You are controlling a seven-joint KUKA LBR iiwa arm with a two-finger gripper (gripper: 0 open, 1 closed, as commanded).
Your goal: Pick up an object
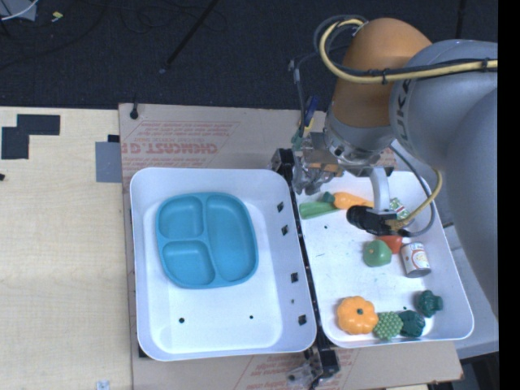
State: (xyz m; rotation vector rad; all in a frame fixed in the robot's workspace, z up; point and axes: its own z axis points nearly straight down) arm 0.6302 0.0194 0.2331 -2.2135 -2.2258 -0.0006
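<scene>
Over the right bin [455, 299], near its upper left corner, hangs the gripper [313, 177]; whether it is spread or pressed together cannot be told; just below it lie a green vegetable [315, 209] and an orange carrot [351, 200]; farther down sit a green round fruit [376, 254], a small can [415, 259], an orange pumpkin [357, 314] and green clusters [402, 323]; the left bin [154, 315] holds a blue divided tray [205, 239]; both bins rest on the counter [57, 258].

Likely a robotics lab — white bins [146, 299], cabled arm [422, 88], taped bench [57, 242].
</scene>
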